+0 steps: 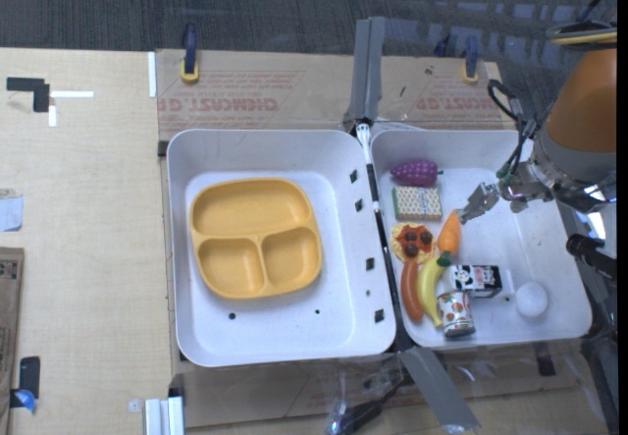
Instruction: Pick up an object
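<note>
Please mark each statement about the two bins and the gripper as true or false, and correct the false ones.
1. The yellow divided plate lies in the left bin. True.
2. The purple grapes lie on the plate. False: they lie in the right bin.
3. The banana lies beside the hot dog. True.
4. The gripper holds the white ball. False: the ball lies on the bin floor, apart from it.

Robot lab (clamped bins (182, 256), bench (78, 227))
</note>
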Tool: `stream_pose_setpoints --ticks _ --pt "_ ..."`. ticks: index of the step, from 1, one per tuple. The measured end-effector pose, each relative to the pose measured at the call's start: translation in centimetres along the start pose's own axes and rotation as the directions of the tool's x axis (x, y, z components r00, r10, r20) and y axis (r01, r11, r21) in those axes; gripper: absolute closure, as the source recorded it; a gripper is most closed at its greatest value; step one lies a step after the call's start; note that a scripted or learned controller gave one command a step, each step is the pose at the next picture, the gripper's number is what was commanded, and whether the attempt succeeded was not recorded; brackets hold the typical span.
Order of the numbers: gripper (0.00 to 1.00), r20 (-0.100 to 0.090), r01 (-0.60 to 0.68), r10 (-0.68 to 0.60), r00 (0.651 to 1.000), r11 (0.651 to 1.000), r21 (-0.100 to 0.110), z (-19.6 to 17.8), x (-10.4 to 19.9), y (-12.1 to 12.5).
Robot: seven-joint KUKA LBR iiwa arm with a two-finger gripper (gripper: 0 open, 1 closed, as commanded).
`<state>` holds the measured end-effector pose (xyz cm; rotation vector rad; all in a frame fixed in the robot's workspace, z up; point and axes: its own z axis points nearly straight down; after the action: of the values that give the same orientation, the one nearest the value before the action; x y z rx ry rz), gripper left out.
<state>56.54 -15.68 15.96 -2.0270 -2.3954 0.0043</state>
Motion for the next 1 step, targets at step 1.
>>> stream_pose_setpoints --ticks 1 --pt "0.0 0.001 0.143 -0.143 0.99 0.99 -0.001 7.02 1.91 1.4"
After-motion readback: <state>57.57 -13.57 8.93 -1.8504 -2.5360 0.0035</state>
